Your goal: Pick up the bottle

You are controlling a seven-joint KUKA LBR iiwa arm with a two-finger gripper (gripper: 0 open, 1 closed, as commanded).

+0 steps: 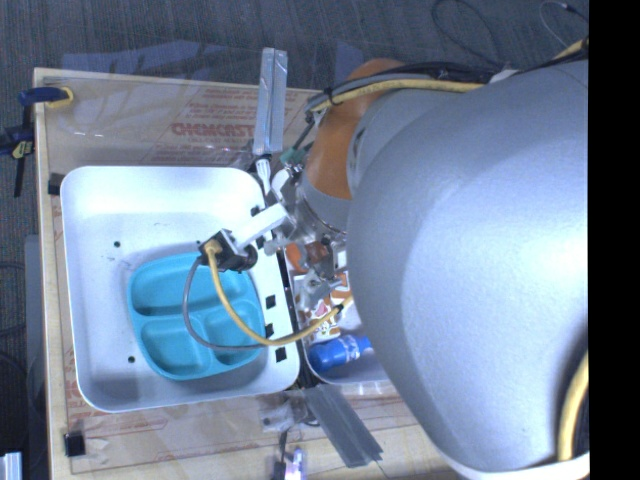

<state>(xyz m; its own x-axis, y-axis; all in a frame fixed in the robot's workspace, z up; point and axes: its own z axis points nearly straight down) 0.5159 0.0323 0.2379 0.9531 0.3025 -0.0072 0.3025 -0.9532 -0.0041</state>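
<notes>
Left bin (90,268): held one blue divided tray (190,323), three compartments, nothing in them. Right bin (315,366): mostly hidden under arm (470,268); blue bottle (340,352) lay at its near-left corner, partly covered. Gripper (305,268): above bins' shared wall. Red lettering on bench sheet (215,128): illegible.
</notes>
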